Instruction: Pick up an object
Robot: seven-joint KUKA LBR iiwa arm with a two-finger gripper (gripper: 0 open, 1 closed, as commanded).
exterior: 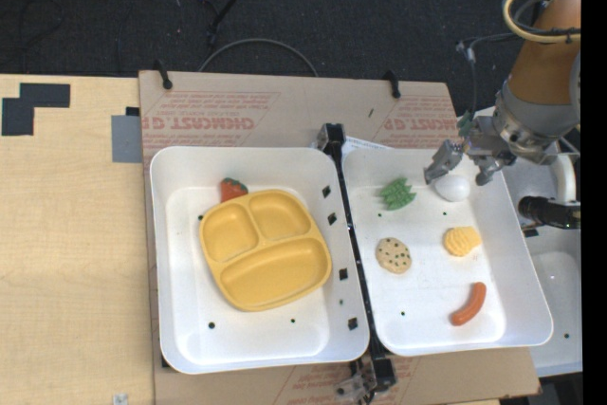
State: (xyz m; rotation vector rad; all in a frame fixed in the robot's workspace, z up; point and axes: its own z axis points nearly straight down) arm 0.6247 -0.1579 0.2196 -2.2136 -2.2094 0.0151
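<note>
Two shallow white plastic bins sit side by side on the tabletop (66, 232), pale wood-grain, over a sheet of printed brown cardboard (285, 114).

Left bin (180, 337): a smooth yellow plate (266, 247), rounded, divided into three compartments, lies near its middle. A small red-orange piece with a green top (232, 189) pokes out just beyond the plate's upper-left rim.

Right bin (512, 308): a frilly green leafy piece (397, 194) at upper left; a round tan cookie with dark specks (393, 255) below it; a ribbed yellow piece (462, 242) to the right of the cookie; a curved reddish sausage shape (469, 303) toward the lower right; a smooth white rounded object (452, 186) near the top edge.

Pincer (465, 164): grey metal, reaching in from the upper right of the frame, poised over the top edge of the right bin. Its two fingers stand spread apart, one to each side above the white object. Nothing is gripped between them; whether they touch the white object I cannot tell.
</note>
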